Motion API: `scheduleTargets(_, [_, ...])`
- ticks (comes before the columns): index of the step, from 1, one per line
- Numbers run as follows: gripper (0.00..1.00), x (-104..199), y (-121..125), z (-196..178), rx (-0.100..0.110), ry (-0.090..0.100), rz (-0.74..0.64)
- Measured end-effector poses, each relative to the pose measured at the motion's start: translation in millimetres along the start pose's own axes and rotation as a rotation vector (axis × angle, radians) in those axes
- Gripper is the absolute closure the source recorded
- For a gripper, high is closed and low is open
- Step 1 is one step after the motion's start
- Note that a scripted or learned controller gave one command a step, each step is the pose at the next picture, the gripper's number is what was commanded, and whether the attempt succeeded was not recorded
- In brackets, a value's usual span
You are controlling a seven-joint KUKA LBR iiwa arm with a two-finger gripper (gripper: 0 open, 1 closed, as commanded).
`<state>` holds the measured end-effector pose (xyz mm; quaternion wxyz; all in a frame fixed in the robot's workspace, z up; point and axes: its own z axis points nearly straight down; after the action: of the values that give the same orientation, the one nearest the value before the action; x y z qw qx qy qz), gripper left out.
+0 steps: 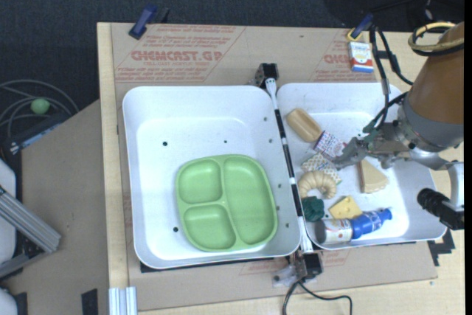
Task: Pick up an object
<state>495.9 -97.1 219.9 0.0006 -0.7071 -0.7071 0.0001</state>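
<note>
Fingers of the gripper: I cannot tell their spread, nor anything between them. Left bin holds a green tray. Croissant lies near; descend squarely over it, clear of the wedge.

A divided plate lies in the left bin, and the right bin holds a bread roll at the back, a croissant in the middle, and a bottle lying at the front.
</note>
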Motion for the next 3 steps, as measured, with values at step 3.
scheduleTargets(3, [0.00, -10.4, 137.4, 134.6, -0.002, 0.000, -0.001])
